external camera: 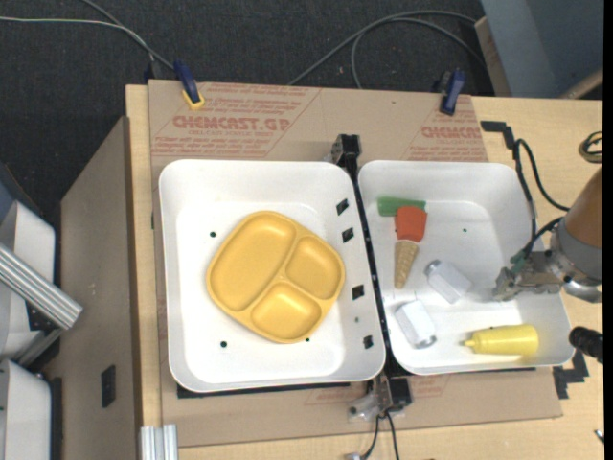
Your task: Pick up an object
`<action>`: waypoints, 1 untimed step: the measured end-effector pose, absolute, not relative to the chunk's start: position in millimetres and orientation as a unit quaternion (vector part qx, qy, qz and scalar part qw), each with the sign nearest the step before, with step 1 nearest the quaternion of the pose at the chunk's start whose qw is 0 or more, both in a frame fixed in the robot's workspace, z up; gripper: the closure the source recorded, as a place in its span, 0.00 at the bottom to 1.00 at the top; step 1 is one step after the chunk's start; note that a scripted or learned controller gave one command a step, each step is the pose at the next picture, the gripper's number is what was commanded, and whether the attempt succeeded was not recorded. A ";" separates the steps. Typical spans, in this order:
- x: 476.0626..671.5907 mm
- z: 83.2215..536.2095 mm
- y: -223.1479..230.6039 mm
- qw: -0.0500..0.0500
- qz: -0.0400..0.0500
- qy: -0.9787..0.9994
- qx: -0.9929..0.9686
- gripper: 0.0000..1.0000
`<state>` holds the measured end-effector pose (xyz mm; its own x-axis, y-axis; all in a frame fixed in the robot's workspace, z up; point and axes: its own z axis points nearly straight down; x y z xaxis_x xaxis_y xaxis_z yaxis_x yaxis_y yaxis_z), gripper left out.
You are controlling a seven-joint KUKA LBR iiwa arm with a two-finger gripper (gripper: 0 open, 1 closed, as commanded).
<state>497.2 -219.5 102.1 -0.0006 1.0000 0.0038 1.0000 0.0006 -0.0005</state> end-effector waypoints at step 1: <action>493.9 159.4 -211.3 -0.003 -0.001 -0.708 -0.706 1.00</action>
<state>493.9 -211.3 159.4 -0.0018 1.0000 -0.0021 1.0000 0.0018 0.0060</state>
